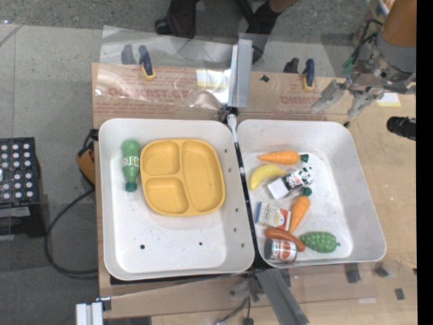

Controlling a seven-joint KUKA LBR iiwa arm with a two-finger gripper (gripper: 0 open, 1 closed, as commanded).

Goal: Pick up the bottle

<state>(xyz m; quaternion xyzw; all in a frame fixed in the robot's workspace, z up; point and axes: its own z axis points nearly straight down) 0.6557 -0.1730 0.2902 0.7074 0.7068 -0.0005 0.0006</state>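
Nearest you, the right white bin [365,202] holds a red can [280,250], a green bumpy toy [319,241], two orange carrots [279,157], a yellow banana [265,175] and small cartons. In the left white bin [169,249], the green plastic bottle [130,164] lies just beside the yellow divided plate [183,176], on its left. Farther back, your tool [348,99] hangs over the bench beyond the right bin, fingers spread, grasping nothing.
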